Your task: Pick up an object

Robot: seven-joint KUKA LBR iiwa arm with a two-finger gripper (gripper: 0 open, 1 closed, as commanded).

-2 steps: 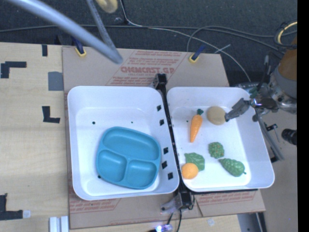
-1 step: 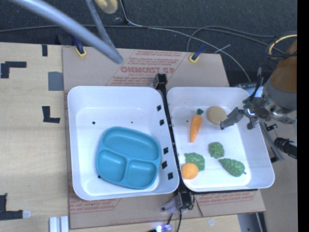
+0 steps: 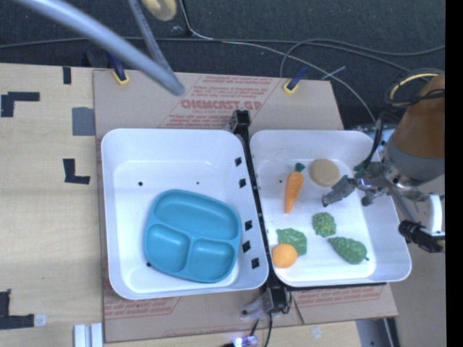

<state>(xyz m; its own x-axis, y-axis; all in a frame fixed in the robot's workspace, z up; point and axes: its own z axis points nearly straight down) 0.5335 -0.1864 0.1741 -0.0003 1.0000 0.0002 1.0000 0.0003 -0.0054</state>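
Observation:
The right bin [image 3: 387, 266] holds several toy foods. An orange carrot [image 3: 293, 188] lies by a beige round piece [image 3: 325, 171]. Closer to the front are a small green broccoli [image 3: 323, 224], a green leafy piece [image 3: 293, 238], an orange ball [image 3: 284, 255] and a bumpy green piece [image 3: 349, 249]. My gripper [image 3: 352, 195] hovers over the right side of this bin, just right of the beige piece and above the broccoli. Its fingers are spread open with nothing between them.
In the left bin [image 3: 123, 165] lies a blue divided plate [image 3: 192, 236]. A black divider [image 3: 246, 186] runs between the bins. Cables trail over the dark floor behind, and a grey pole [image 3: 94, 27] crosses the top left.

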